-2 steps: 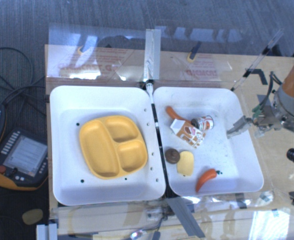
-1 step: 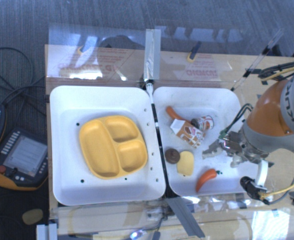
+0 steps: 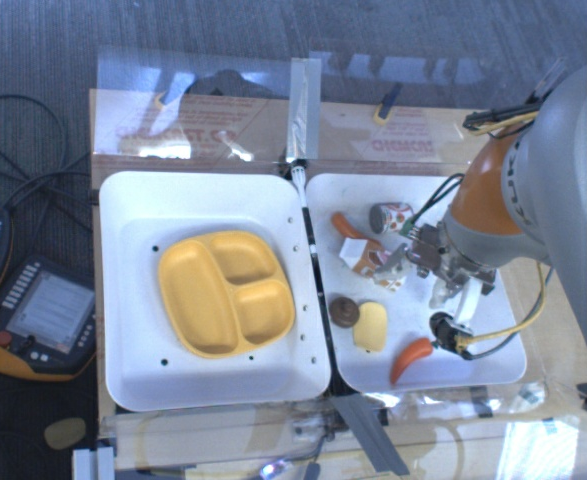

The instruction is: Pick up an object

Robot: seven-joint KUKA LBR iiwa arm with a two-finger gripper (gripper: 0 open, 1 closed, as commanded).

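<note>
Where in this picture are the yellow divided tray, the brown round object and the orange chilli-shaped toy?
yellow divided tray (image 3: 225, 291), camera view, its central ridge
brown round object (image 3: 344, 312), camera view, its top
orange chilli-shaped toy (image 3: 409, 359), camera view, its body

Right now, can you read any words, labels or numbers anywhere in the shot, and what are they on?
Pink lettering on the right cardboard flap: seen upside down, too blurred to read.
Pink lettering on the left cardboard flap: faded, unreadable.
Teach pendant screen: too small to read.
Printed cup in the right bin: a pattern, no legible text.

Both white bins (image 3: 213, 383) look like smooth, slightly glossy plastic. The yellow divided tray (image 3: 225, 293) is matt plastic. Brown cardboard (image 3: 203, 128) lies under clear, shiny film.
</note>
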